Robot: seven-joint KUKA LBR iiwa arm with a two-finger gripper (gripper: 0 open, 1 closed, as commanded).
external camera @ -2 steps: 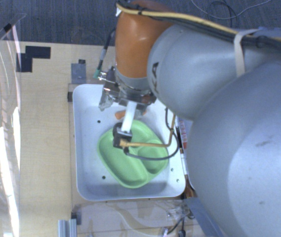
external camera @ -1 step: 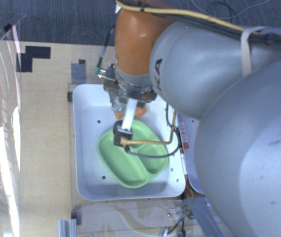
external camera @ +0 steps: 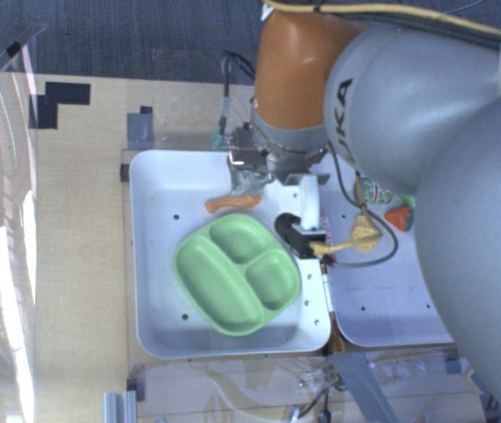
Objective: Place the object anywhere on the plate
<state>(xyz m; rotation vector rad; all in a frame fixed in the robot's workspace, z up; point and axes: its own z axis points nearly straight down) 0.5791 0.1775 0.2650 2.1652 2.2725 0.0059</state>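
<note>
Orange carrot-like object [external camera: 232, 203] lies flat on the floor of the left bin [external camera: 158, 236], just off the far rim of the green three-section plate [external camera: 232, 276] (touching it or not: cannot tell). Hand [external camera: 250, 181] sits right over the object's right end; clenched or released, cannot tell. Small red item [external camera: 400, 218] in the right bin [external camera: 382, 311]. Pale wooden surface [external camera: 74, 280] all round.

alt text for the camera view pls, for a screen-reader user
A green three-compartment plate sits in the left white bin, with a small orange object just past its far rim, not on it. The gripper hangs directly over that object; the arm covers much of the right bin.
</note>
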